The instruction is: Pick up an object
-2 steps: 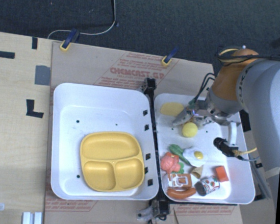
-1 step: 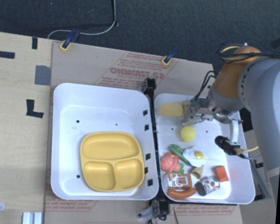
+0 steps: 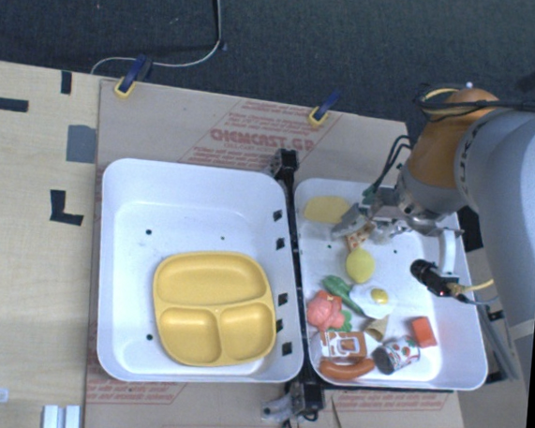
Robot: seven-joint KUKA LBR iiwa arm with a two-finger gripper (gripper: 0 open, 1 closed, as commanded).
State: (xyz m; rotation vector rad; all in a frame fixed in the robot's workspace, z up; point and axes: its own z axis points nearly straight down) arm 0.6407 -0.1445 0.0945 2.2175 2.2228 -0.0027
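Note:
My gripper [image 3: 358,228] hangs low in the upper left part of the right bin [image 3: 465,364], below the orange band of the arm. It sits just right of a flat pale yellow piece [image 3: 325,209] and just above a yellow lemon [image 3: 361,263]. A small tan shape shows at the gripper's tip; I cannot make out what it is. Further down lie a green toy [image 3: 339,288], a fried egg [image 3: 373,296], a pink toy [image 3: 325,310], an orange block [image 3: 423,332], a small can [image 3: 396,355] and a sausage [image 3: 345,366].
The left bin [image 3: 137,196] holds a yellow divided plate [image 3: 213,307]. A black divider with clips [image 3: 287,257] runs between the bins. The grey arm body [image 3: 515,185] looms over the right bin's right side, with a cable and connector [image 3: 431,274] beside it.

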